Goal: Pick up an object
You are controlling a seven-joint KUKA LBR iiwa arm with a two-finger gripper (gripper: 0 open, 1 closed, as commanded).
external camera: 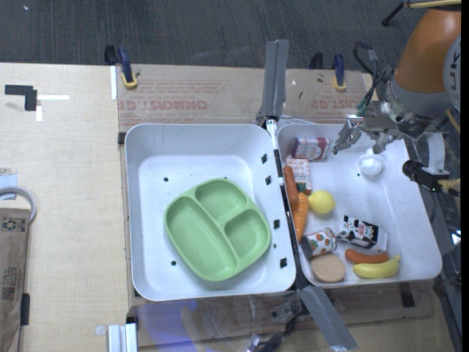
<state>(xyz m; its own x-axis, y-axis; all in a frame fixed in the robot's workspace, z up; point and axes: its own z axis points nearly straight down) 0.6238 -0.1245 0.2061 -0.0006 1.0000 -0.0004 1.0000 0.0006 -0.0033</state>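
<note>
My gripper (pixel 362 141) hangs over the back of the right bin (pixel 410 218), open, with nothing between its fingers. A white egg-like ball (pixel 371 166) lies just below and slightly right of it. A red packet (pixel 310 148) lies to its left against the back wall. Further forward lie two carrots (pixel 296 196), a yellow lemon (pixel 321 202), a black-and-white carton (pixel 359 231), a small printed cup (pixel 320 240), a round brown biscuit (pixel 328 268), a red sausage (pixel 366 256) and a banana (pixel 377 268).
The left bin (pixel 146 196) bears a green divided plate (pixel 217 228). A grey divider post (pixel 275 79) rises between the bins at the back. The arm's orange band (pixel 432 35) stands at the upper right, and a brown paper bag (pixel 15 270) lies at far left.
</note>
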